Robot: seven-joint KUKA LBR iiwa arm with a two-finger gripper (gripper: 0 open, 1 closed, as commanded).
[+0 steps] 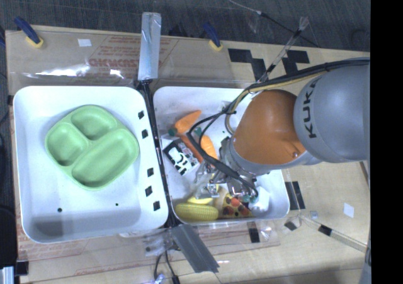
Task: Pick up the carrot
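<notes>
Dark carpeted floor beyond bench; wooden bench top (327, 213) under clear sheeting, blue clips along far edge. Left shallow white bin (31, 150): holds a pale green three-compartment plastic plate (92, 145), nothing else noted. Strip of silver tape (150, 46) at divider between bins. Right shallow white bin (170, 97): orange tapered carrot (187, 121) lying near far-left part, apparently flat on bin floor, with a second orange piece (206, 144) just beside it toward the arm; unclear whether one object or two. Black-and-white patterned block (179, 155) nearer the divider. Yellow corn cob (196, 212) and small mixed toys along near wall. Grey arm with orange band (271, 128) reaching in from right, wrist over bin centre. Two-finger gripper (220, 183) low, between carrot and corn; cannot tell grip state, hidden by wrist and cables. Judged: carrot not lifted, not grasped; gripper appears offset toward near side. Remaining: align over carrot, close, lift.
</notes>
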